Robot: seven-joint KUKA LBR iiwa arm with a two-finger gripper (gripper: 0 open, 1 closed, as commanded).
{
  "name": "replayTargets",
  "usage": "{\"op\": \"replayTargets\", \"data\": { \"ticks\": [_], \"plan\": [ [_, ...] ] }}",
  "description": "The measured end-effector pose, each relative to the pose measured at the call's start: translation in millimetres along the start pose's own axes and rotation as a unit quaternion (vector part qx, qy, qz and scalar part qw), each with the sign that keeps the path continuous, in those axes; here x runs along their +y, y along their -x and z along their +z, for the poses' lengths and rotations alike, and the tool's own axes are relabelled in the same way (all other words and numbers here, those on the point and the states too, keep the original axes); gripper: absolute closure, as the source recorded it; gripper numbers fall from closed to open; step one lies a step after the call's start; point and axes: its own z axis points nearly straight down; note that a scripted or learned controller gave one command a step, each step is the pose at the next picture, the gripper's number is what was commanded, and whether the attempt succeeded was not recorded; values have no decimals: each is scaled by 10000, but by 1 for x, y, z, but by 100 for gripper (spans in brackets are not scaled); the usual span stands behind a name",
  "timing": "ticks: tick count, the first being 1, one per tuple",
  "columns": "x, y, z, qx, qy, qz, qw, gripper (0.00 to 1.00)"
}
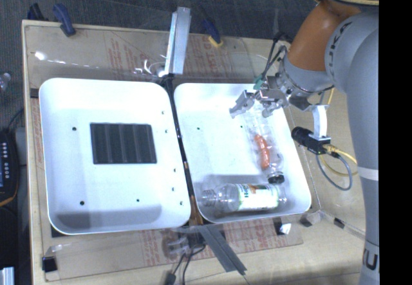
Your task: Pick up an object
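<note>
My gripper (255, 104) hangs over the far right part of the right bin (206, 148), fingers spread apart with nothing between them. Just below it lies a clear plastic packet with orange contents (263, 146), stretched along the bin's right side. A clear plastic bottle with a white and green label (243, 197) lies on its side along the bin's near wall, cap pointing left. A small black cap-like piece (276, 179) sits between the packet and the bottle.
The left bin (64, 168) holds a dark ribbed rectangular panel (123, 143). A metal bar (177, 40) stands at the back between the bins. Blue clamps (64, 20) grip the bench's far edge. Cables (331, 161) trail right of the right bin.
</note>
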Motion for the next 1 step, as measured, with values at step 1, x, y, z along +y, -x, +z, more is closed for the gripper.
{"op": "replayTargets", "data": {
  "ticks": [1],
  "plan": [
    [-17,-10,32,3,-5,380,9993,0]
  ]
}}
